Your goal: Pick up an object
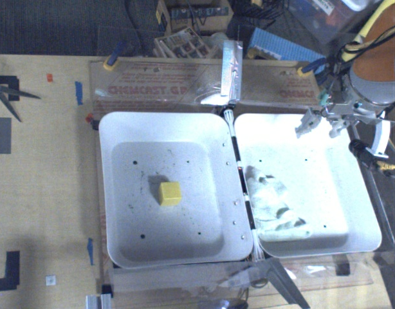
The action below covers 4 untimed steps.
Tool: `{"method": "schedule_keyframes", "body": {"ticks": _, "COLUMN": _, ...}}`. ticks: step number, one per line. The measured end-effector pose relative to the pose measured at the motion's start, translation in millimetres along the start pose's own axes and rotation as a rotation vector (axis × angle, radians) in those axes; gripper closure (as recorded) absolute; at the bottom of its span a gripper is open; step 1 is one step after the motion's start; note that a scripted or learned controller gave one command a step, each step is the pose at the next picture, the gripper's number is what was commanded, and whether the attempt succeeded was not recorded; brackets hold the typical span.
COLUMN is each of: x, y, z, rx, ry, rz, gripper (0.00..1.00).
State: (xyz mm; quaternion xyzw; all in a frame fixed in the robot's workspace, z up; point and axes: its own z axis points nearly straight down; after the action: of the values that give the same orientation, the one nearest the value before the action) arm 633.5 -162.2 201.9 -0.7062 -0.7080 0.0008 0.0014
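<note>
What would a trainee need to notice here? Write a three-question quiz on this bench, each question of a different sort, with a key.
1. True or false: the yellow block lies in the left bin.
2. Multiple choice: the gripper is above which part of the right bin? A) near edge B) far edge C) centre
3. Fill in: the arm carries an ______ band above the wrist.

Key: 1 true; 2 B; 3 orange.
</note>
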Motion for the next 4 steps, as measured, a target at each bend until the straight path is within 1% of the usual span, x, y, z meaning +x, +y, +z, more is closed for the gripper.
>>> {"method": "schedule_keyframes", "body": {"ticks": 1, "x": 27.3, "y": -53.4, "z": 113.2, "rx": -0.011, "ry": -0.004, "rz": -0.545, "gripper": 0.00}}
{"method": "schedule_keyframes", "body": {"ticks": 2, "x": 25.4, "y": -52.2, "z": 103.0, "rx": -0.017, "ry": -0.006, "rz": -0.539, "gripper": 1.00}}
{"method": "schedule_keyframes", "body": {"ticks": 3, "x": 79.5, "y": -69.7, "z": 18.6, "rx": -0.004, "ry": -0.003, "rz": -0.168, "gripper": 1.00}}
{"method": "schedule_keyframes", "body": {"ticks": 4, "x": 44.8, "y": -83.0, "z": 57.1, "rx": 0.000, "ry": 0.000, "rz": -0.244, "gripper": 1.00}}
